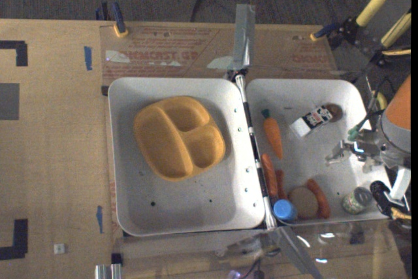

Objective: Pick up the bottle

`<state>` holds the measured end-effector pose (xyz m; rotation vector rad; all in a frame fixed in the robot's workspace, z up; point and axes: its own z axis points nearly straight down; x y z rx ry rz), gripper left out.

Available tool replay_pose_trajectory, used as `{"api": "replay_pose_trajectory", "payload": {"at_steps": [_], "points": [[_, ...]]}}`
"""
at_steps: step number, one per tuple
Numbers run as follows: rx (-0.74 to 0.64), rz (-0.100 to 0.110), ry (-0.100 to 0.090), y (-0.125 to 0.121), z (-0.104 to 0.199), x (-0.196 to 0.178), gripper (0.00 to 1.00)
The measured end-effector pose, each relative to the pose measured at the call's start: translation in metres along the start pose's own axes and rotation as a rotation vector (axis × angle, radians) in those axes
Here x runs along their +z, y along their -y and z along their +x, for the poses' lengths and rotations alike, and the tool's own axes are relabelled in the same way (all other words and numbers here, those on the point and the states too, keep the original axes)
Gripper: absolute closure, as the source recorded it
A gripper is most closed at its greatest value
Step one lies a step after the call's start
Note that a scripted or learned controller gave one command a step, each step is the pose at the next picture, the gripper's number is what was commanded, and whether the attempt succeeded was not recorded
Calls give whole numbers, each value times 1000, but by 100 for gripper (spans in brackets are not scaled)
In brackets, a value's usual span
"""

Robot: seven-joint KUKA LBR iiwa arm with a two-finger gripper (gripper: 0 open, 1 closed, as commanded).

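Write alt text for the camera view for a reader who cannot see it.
A grey robot arm with an orange band reaches from the right over the right bin, which holds a carrot, a small bottle, sausages and a blue-capped item. The left bin holds an orange divided plate.

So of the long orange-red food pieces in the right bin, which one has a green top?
The carrot, lying along the right bin's left side. It has a green stem end; the sausages nearer the front are plain red-orange.
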<state>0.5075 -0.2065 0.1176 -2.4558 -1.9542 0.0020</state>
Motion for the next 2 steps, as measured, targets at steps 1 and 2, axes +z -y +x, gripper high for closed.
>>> {"api": "replay_pose_trajectory", "payload": {"at_steps": [1, 2], "points": [[-214, -1, 0, 37, 62, 5, 0], [173, 1, 0, 52, 98, 19, 0]]}}
